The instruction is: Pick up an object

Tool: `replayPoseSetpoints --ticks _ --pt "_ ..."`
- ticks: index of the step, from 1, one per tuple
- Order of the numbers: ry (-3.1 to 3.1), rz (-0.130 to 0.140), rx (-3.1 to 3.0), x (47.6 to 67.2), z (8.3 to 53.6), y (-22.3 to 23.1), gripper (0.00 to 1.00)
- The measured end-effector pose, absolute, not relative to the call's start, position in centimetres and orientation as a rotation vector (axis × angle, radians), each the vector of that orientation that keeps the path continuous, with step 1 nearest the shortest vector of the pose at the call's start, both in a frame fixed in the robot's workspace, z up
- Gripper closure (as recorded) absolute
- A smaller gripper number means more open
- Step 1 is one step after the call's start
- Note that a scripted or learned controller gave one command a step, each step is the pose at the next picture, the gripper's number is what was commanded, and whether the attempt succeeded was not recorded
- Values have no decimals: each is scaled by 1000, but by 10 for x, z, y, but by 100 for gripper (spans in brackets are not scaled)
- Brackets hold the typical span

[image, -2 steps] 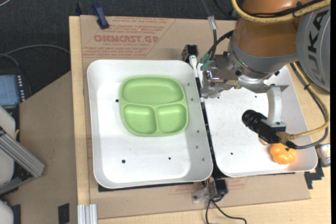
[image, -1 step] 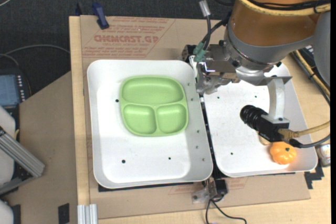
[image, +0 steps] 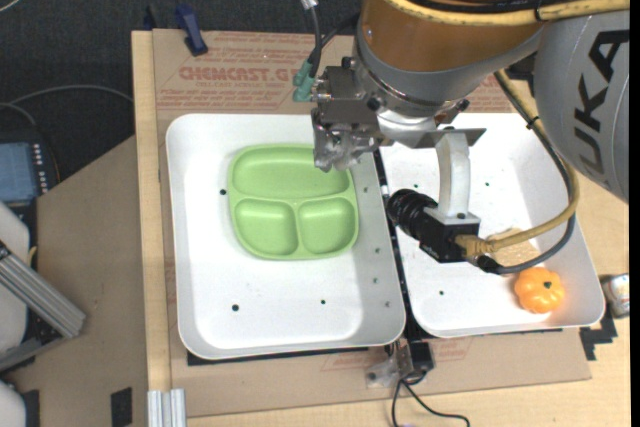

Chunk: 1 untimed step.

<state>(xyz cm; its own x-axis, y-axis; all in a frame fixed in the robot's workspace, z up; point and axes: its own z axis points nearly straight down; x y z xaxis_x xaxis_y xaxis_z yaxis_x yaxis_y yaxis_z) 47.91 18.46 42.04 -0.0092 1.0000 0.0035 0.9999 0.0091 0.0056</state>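
A: Camera view: gripper sits low over the green tray, at its top right rim in the left bin. Can't tell its state.

B: Straddle that rim, then lift straight. Pumpkin in the right bin is the fallback.

You see a pale green three-compartment tray lying flat, open side up, and a small orange pumpkin-shaped object resting well apart to its right.

The arm has a glossy orange band and a grey shell with white letters. Yellow and black cables loop around it. Its wrist hardware is metallic grey.
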Motion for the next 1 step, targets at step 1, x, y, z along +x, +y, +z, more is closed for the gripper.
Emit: replayPoseSetpoints --ticks 1 --pt "2219 -6 2226 479 405 153 100"
